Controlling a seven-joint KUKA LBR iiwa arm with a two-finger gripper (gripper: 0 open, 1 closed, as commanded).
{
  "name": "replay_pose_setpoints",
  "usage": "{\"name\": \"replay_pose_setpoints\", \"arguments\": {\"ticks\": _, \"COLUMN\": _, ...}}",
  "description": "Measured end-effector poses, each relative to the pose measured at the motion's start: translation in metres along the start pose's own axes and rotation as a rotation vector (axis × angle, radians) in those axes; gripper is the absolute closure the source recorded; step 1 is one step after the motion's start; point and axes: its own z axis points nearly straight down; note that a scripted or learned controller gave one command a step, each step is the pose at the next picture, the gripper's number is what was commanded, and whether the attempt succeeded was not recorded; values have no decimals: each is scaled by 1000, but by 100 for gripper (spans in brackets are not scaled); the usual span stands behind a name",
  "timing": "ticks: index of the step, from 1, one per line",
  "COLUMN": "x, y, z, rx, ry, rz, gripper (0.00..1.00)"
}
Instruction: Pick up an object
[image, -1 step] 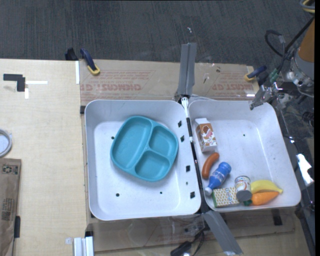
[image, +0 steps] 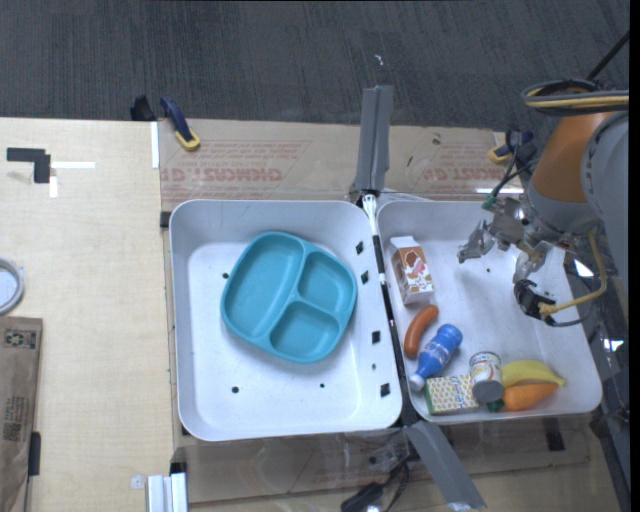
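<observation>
Six small items lay in the right bin (image: 480, 222), any of them there for the taking. Near its upper left stood a small carton (image: 411, 270) printed in white and brown, tight against the bin's left wall. Just below it a hot dog (image: 419, 329) lay at a slant, and beside that, touching or very nearly so, a blue bottle (image: 438, 349) with a white cap pointing to the lower left. Along the bin's lower edge sat a flat green-and-yellow box (image: 449, 393), a small can (image: 486, 371) right next to it, then a yellow banana (image: 532, 374) with an orange carrot (image: 527, 395) pressed up under it.

Up in the bin's upper right the gripper (image: 497, 243) hung over bare white floor, well apart from every item; from where I stood I couldn't tell how its fingers were set, and nothing showed between them. Behind it rose the grey arm with its orange band (image: 562, 160).

Over in the left bin (image: 200, 390) a blue divided plate (image: 289, 296) with three compartments lay alone, about in the middle.
</observation>
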Motion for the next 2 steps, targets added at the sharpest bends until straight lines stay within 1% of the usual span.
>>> {"name": "replay_pose_setpoints", "arguments": {"ticks": 1, "x": 44, "y": -41, "z": 19, "rx": 0, "ry": -1, "rz": -34, "gripper": 0}}
{"name": "replay_pose_setpoints", "arguments": {"ticks": 2, "x": 21, "y": -124, "z": 23, "rx": 1, "ry": 0, "rz": 10, "gripper": 0}}
